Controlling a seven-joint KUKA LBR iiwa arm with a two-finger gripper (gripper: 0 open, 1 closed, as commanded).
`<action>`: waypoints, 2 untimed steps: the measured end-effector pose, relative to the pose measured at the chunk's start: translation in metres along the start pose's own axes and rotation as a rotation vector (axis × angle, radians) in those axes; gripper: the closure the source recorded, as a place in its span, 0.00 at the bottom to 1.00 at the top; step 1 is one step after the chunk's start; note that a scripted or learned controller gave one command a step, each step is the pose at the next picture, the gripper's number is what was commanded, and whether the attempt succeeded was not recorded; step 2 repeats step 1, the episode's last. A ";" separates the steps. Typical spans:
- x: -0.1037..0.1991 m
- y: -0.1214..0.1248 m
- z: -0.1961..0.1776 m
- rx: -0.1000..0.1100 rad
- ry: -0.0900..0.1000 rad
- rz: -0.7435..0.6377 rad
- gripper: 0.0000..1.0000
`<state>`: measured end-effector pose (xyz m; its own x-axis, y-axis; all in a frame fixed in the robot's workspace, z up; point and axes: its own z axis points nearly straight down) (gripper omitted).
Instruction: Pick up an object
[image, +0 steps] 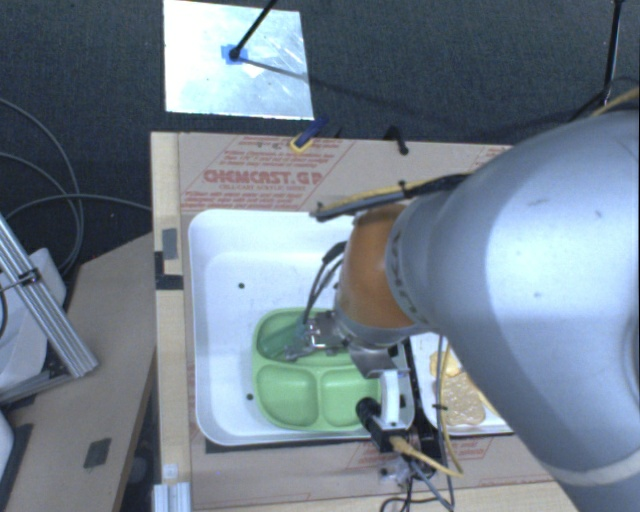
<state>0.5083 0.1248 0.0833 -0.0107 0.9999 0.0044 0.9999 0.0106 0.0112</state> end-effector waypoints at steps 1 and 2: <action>0.067 0.010 -0.003 0.004 -0.008 0.005 0.00; 0.067 0.010 -0.003 0.004 -0.008 0.005 0.00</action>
